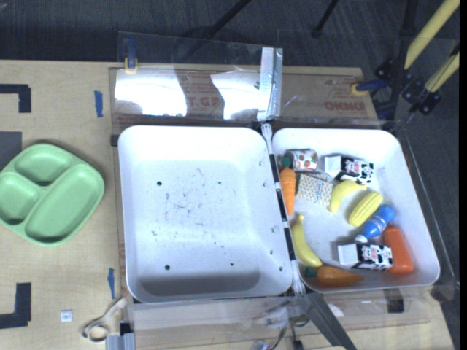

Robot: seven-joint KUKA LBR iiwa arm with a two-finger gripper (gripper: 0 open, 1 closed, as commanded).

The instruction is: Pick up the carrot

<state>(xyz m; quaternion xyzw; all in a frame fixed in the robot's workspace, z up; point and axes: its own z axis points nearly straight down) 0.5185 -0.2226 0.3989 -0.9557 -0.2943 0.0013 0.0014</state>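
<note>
Right, the carrot lay in the right bin, just beyond the far tip of the banana and pressed against the same dividing wall the banana hugged. Its long axis ran along that wall, leafy end away from the banana and thin end pointing back at it. The gripper's state I couldn't tell, so no read on which way the carrot lay from it. With the arm coming in from the right, my guess was a reach across the whole bin to that wall.

My judgement was that the jaws should close across the carrot's width. The wall left little room on one side, and the patterned packet touched or nearly touched the other.

A lookalike risk was the orange-red tapered piece, which lay crosswise at the banana's near end with a green tip. It might have been a second carrot; I couldn't say.

Also in that bin, all on the banana's open side:
- two cow-print cartons
- a yellow corn-like piece
- a blue item
- an orange bottle
- a small box past the carrot's leafy end

The left bin across the wall showed only scuff marks. A green divided plate sat on the surface, well apart.
</note>
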